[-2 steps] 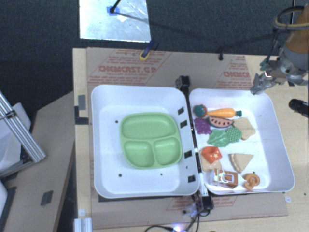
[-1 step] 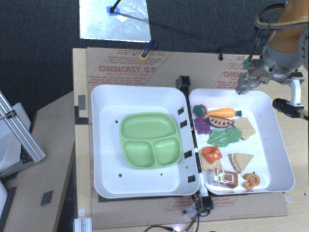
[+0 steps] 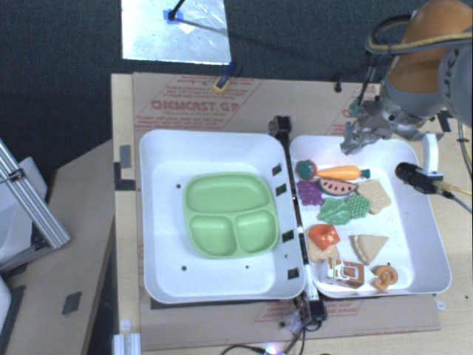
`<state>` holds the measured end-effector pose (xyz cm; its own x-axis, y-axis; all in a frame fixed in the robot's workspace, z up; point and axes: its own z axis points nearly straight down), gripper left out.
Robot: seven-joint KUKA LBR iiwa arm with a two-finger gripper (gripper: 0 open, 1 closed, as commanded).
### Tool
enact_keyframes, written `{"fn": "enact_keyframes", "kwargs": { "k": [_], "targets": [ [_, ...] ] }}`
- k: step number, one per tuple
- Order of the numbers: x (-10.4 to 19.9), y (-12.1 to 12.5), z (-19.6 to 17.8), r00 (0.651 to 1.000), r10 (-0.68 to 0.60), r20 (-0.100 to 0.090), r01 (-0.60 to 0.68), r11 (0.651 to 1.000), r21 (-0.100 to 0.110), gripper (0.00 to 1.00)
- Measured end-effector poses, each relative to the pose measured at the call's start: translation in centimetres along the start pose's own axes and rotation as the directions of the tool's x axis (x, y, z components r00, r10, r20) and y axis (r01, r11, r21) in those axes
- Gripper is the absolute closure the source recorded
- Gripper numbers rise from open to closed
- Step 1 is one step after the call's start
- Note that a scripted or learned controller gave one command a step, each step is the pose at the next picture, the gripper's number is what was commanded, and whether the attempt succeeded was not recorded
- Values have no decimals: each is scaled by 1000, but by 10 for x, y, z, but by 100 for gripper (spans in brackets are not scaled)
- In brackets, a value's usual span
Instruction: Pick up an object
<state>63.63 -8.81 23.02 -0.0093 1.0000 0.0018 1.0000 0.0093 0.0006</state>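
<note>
The carrot (image 3: pixel 341 173), orange with a green top, lies flat at the far end of the right bin (image 3: pixel 421 220). My pincer (image 3: pixel 355 140) hangs above the bin's far edge; its state: cannot tell.

The bench (image 3: pixel 126 220) (tan board) bears two white bins (image 3: pixel 159 198) side by side.

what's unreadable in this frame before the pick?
- pincer: too small and dark in the camera view to tell open from shut.
- Small packet in the right bin: print too small to read.
- Toy food pile: pieces overlap, lower edges hidden.
- Arm: cut off by the right edge.
</note>
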Motion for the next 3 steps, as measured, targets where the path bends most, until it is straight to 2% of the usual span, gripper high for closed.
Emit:
{"fn": "enact_keyframes", "kwargs": {
  "k": [1, 2, 3],
  "targets": [
    [49, -1, 2, 1000, 0, 0, 0, 1000, -1, 100],
    [92, -17, 10, 1000, 1, 1, -1, 1000, 1, 100],
    [148, -31, -3, 1000, -1, -1, 1, 1000, 0, 100]
  ]
}}
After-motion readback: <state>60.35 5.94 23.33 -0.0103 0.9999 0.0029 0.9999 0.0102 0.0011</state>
